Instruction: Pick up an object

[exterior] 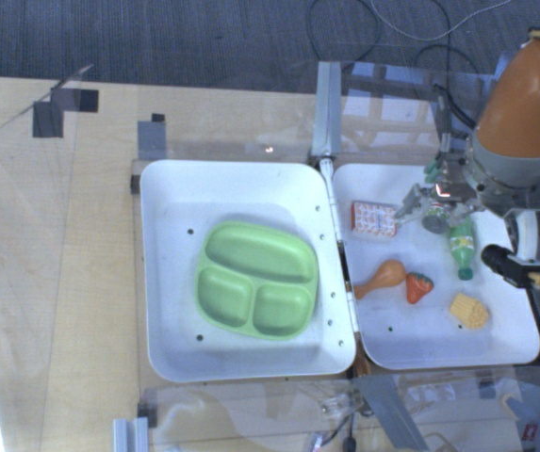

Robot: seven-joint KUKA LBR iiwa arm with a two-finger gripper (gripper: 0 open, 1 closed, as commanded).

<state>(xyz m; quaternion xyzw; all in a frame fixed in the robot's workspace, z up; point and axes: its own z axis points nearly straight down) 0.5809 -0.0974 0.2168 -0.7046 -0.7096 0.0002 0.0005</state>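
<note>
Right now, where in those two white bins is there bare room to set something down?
Left bin: the white floor around the green divided plate. Right bin: the near strip below the orange drumstick toy, red strawberry and yellow corn piece. It is crowded near the gripper and green bottle.

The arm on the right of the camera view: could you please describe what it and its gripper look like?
The grey robot arm carries a broad, rounded orange band above its wrist. Below the wrist sits a small two-finger metal gripper of silvery-grey parts with a small green detail. Thin black cables loop over the dark floor behind it, and a black fitting projects at the arm's lower side.
</note>
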